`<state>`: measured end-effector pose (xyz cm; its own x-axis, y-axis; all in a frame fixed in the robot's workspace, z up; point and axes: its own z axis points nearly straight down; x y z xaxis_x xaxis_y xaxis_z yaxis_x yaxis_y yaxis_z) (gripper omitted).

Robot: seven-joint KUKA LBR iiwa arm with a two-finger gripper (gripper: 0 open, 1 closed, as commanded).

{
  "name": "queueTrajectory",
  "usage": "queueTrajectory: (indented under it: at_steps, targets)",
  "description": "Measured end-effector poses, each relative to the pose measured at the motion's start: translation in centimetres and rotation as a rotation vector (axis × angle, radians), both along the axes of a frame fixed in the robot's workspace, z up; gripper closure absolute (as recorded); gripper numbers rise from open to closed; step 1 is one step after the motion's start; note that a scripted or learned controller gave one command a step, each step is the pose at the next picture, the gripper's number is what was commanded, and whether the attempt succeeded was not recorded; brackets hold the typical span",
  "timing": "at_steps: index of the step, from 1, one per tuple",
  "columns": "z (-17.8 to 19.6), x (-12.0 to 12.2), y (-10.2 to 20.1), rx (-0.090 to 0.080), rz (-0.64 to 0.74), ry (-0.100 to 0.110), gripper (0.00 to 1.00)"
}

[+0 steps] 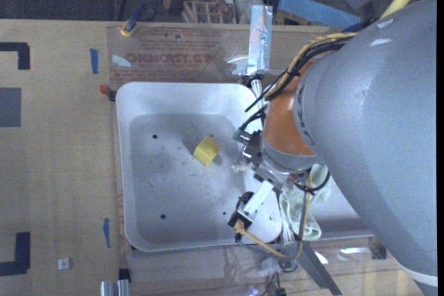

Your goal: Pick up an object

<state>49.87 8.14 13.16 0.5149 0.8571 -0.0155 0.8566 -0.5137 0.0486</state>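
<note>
A small yellow block [206, 150] lies tilted on the floor of the left white bin [139, 114], a little right of its middle. My gripper [248, 157] hangs over the right side of that bin, just right of the block and apart from it. The grey arm and its orange band [281, 132] cover most of the gripper from above. Nothing shows held at the gripper.
A pale green and white object [307, 217] lies under the arm in the right bin, mostly hidden. The left bin's dividing wall [253, 97] runs close beside the gripper. A wooden board [173, 55] sits behind the bins.
</note>
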Motion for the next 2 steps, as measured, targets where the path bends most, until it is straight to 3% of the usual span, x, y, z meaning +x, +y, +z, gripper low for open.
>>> queueTrajectory:
  at_steps: [1, 2]
  targets:
    - [5.0, 2.8, -0.7, 0.037, -0.010, 0.040, 0.00]
    - [7.5, 3.3, -2.6, 0.037, -0.017, 0.038, 0.00]
